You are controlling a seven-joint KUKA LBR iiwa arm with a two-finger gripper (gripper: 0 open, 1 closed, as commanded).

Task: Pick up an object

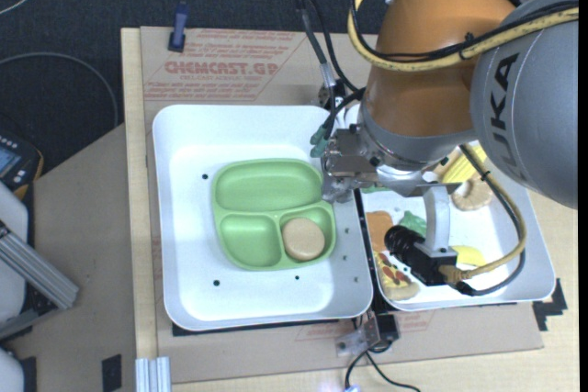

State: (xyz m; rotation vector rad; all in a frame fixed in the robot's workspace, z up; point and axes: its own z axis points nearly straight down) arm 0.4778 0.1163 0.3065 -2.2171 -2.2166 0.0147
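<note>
In the left bin (184,197) lies a green divided tray (262,197). A round tan bun-like piece (304,239) rests in its lower right compartment. My gripper (333,179) hangs low over the wall between the two bins, at the green tray's right edge and just above the tan piece. The big orange and grey wrist hides much of the right bin (533,275). There I see an orange piece (378,223), a small green piece (413,220), a yellow piece (468,254), a red-and-white piece (395,275) and a tan piece (470,191).
Both bins stand on a cardboard sheet (230,64) with red print. A small blue clip (178,28) sits at its back left edge. Dark cables (317,32) run in from the back towards the gripper. Bare white floor surrounds the green tray in the left bin.
</note>
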